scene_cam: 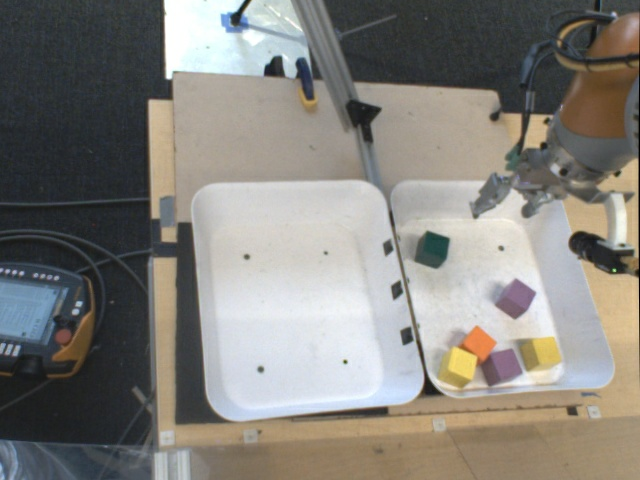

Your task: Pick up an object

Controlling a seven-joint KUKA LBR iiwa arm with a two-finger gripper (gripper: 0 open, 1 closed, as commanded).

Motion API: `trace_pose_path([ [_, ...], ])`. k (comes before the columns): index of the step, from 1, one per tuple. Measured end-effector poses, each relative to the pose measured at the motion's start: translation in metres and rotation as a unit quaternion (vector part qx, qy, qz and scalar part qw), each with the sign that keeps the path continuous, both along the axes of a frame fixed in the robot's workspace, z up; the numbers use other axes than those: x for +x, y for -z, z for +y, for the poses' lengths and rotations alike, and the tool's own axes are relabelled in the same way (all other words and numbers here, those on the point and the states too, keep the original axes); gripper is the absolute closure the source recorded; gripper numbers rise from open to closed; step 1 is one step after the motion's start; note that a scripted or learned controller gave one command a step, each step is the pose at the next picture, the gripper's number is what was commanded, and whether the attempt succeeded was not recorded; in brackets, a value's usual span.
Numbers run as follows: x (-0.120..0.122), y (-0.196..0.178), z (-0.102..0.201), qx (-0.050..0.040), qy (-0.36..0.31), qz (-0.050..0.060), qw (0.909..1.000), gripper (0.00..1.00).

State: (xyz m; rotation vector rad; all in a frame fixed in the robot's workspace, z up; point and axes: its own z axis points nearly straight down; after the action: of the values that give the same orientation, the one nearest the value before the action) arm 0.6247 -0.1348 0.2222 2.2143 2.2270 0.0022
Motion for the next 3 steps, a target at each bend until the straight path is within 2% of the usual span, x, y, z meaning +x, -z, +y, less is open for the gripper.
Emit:
trace_pose_path([
  [1,-0.02,0.106,0.05,0.0015,-0.001,0.001,1.0,0.0],
  [2,0.007,0.132,0.047,-0.0002,-0.001,-0.001,1.0,0.0],
  [3,-0.046,0.132,0.053,0.0004,0.003,0.003,1.0,0.0],
])
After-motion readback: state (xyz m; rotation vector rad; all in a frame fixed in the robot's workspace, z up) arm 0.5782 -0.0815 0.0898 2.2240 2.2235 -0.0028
